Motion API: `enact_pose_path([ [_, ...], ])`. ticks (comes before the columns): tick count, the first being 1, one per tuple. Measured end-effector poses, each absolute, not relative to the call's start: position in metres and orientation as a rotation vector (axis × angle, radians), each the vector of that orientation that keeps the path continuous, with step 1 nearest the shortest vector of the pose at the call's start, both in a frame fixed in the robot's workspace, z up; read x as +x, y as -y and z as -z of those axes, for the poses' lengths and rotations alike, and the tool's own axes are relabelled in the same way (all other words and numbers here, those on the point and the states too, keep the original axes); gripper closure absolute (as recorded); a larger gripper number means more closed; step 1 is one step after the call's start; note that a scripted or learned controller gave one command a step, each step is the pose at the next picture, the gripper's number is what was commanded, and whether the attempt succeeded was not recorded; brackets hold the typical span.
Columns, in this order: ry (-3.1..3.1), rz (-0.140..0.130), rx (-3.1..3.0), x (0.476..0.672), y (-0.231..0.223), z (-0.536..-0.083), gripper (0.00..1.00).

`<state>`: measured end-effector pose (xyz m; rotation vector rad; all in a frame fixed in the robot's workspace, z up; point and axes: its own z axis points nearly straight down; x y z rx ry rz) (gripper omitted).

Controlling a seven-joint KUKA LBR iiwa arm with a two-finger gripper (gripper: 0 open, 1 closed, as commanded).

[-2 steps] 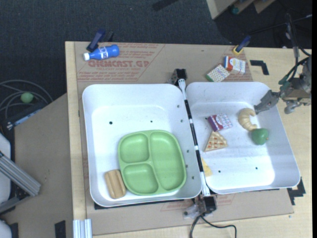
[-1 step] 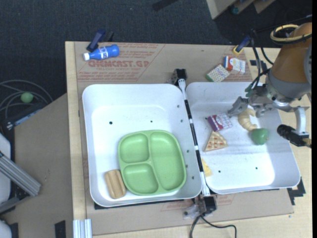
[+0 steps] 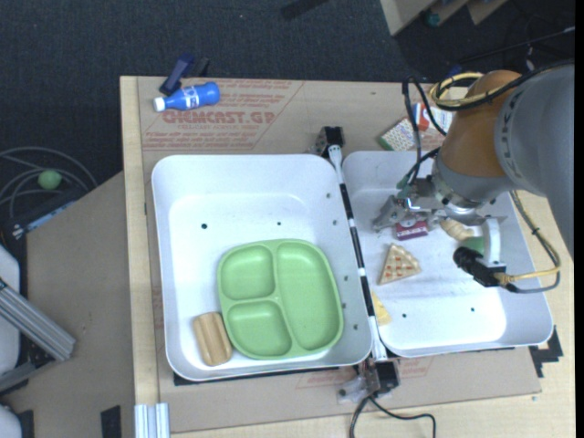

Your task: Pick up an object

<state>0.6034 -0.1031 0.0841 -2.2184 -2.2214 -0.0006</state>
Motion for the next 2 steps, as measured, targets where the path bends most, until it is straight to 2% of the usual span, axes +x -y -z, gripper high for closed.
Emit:
enact_pose_path([
  [1, 2.222, 0.001, -2.222, 0.604, 0.104, -0.095, 1.00],
  [2, 2.224, 0.003, -2.220, 0.596, 0.035, -0.185, 1.00],
])
